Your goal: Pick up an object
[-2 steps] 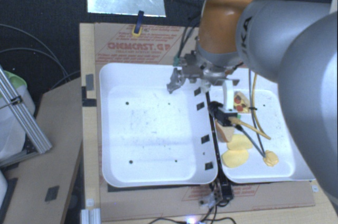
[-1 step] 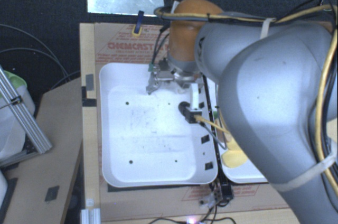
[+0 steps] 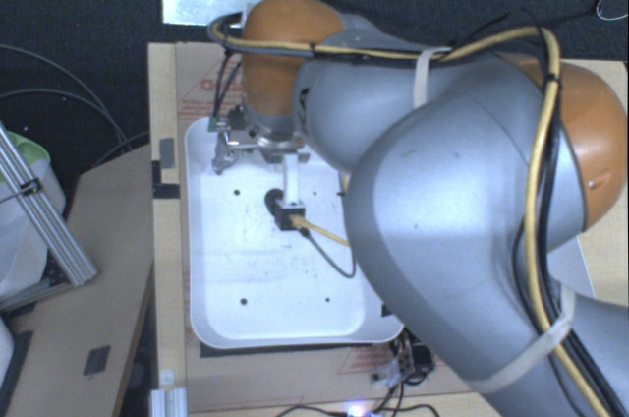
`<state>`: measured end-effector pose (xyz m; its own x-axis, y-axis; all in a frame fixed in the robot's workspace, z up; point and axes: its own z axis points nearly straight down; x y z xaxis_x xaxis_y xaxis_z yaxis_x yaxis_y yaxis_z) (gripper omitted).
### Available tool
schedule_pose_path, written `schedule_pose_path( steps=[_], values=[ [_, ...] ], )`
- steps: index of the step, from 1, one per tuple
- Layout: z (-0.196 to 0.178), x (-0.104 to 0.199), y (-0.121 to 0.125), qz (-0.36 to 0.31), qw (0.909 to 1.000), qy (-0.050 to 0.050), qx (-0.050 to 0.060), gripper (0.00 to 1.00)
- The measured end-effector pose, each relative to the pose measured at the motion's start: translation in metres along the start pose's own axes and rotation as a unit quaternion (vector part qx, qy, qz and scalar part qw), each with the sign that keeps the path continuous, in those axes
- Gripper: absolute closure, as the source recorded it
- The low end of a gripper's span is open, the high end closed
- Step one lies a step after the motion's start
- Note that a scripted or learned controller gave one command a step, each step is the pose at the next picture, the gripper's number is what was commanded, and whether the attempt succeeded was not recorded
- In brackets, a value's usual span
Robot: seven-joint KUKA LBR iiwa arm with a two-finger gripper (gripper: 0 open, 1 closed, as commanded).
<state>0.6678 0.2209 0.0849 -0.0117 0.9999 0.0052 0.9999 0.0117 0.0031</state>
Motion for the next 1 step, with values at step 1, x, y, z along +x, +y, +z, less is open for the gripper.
schedule_pose_path(
  steps=[1],
  values=[
    [-0.0118, -0.0063, 0.0020, 0.003, 1.0000, -0.002, -0.001, 1.00]
  ],
)
